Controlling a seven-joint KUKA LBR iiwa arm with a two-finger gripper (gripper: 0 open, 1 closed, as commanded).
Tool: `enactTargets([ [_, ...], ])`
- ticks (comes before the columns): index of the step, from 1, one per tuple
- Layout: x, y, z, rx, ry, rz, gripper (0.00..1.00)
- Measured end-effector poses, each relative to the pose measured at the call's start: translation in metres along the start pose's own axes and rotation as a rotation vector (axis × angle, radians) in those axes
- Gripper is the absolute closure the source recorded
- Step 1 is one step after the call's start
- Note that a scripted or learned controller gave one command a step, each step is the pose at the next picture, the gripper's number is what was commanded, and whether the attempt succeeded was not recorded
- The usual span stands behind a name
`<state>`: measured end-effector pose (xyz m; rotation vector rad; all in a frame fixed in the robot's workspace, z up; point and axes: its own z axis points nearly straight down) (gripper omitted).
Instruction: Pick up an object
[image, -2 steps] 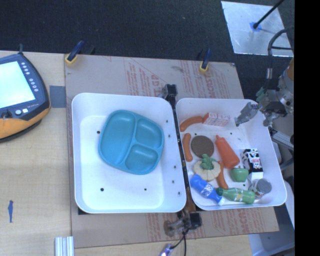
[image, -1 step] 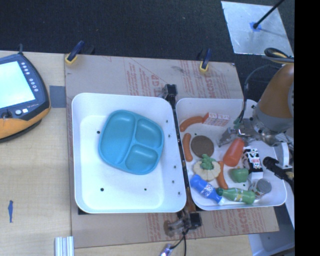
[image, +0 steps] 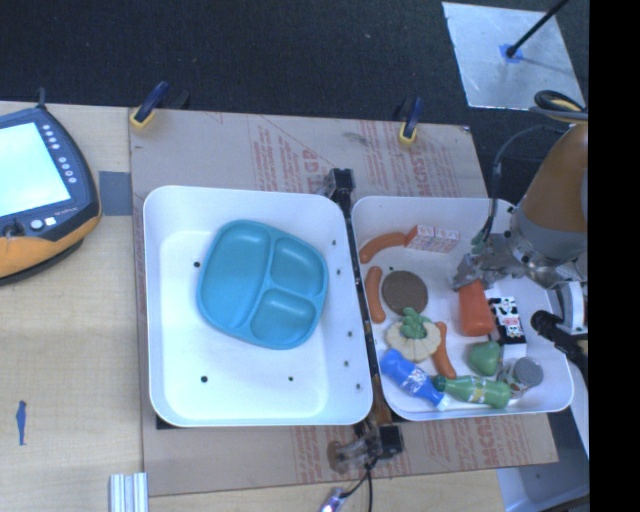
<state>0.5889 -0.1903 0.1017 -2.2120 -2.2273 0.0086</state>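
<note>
White bins sit side by side on the desk (image: 80, 340), over a cardboard sheet (image: 300, 150). Left bin (image: 160, 300) holds a blue divided plate (image: 263, 284), lying flat, roughly centred. Right bin (image: 390, 212) is cluttered: a toy sausage (image: 384, 244) near the back-left, a second one (image: 375, 293) along the left wall, a brown disc (image: 404, 291) just beside it. In front of the disc, a beige piece with a green top (image: 414, 332). Blue-capped bottle (image: 407, 377) at the front-left, touching a green bottle (image: 478, 392) lying along the front wall. Green pepper-like toy (image: 485, 356) just behind that, grey round item (image: 523, 374) to its right. Orange block (image: 474, 308) mid-right, black-and-white box (image: 508, 318) touching its right side. Small pink-white packet (image: 432, 237) near the back wall.

Arm (image: 555, 195) comes in from the right, wrist over the right bin's back-right part. Tool (image: 483, 262) sits just above the orange block's back end; cannot tell if it's open or closed, nothing visibly gripped. Tablet (image: 40, 185) at the desk's left edge. Clamps (image: 150, 104) on the cardboard's back edge.
</note>
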Motion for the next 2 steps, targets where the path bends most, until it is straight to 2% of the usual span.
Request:
enactTargets([
  [1,0.051,-0.036,-0.122,-0.004,0.002,0.002,1.00],
  [2,0.119,-0.014,-0.188,-0.003,0.002,0.002,1.00],
])
